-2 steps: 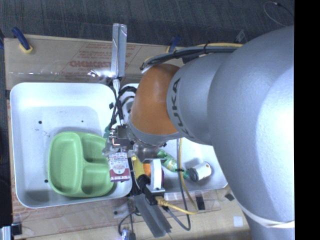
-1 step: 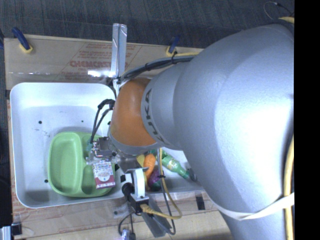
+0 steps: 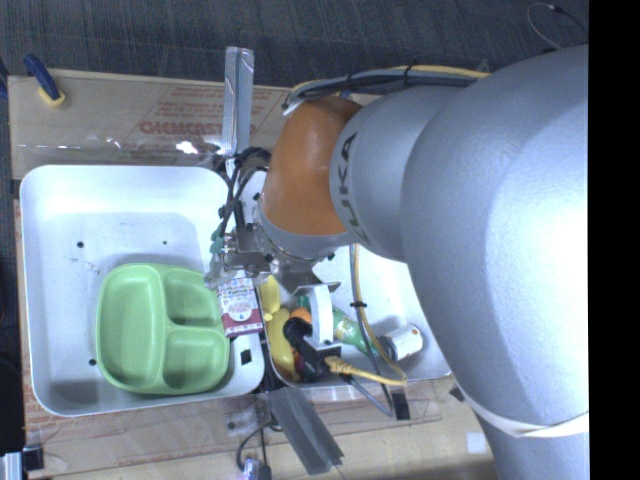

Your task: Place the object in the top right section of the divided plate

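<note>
Arm (image 3: 440, 198): a grey bulk with an orange band, covering the right half of the frame and most of the right bin.
Gripper (image 3: 240, 268): low at the frame's centre, above the wall between the two bins; whether it is wide or narrow cannot be told (cables and the wrist crowd it).
Divided plate (image 3: 160, 328): light green, three sections, lying in the lower part of the left bin (image 3: 60, 218), near the lower left of the frame.
Plate's top right section (image 3: 195, 293): bare green, just left of the gripper.
Object: a small white-and-red packet-like piece (image 3: 240, 303) sits just under the gripper at the plate's right edge; held or not cannot be told.
Right bin (image 3: 420, 363): a jumble below the wrist, with a yellow piece (image 3: 283, 343), a green one (image 3: 350, 326) and a white cylinder (image 3: 403, 342).
</note>
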`<state>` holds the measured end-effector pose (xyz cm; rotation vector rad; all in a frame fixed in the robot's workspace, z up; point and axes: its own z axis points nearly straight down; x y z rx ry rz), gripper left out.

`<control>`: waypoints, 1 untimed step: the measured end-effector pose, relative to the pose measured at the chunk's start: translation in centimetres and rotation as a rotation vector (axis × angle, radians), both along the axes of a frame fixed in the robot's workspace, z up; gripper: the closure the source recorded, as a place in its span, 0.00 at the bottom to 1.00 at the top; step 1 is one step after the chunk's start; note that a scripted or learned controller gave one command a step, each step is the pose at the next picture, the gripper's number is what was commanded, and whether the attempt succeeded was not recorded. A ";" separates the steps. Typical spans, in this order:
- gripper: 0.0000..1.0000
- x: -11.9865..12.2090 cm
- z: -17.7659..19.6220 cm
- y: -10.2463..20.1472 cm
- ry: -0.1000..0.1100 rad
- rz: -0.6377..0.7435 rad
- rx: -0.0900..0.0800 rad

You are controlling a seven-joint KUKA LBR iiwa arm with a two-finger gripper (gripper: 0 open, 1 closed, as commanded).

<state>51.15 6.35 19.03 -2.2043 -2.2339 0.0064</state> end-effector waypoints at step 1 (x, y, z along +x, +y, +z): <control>1.00 -3.6 -0.1 1.6 0.003 0.331 0.002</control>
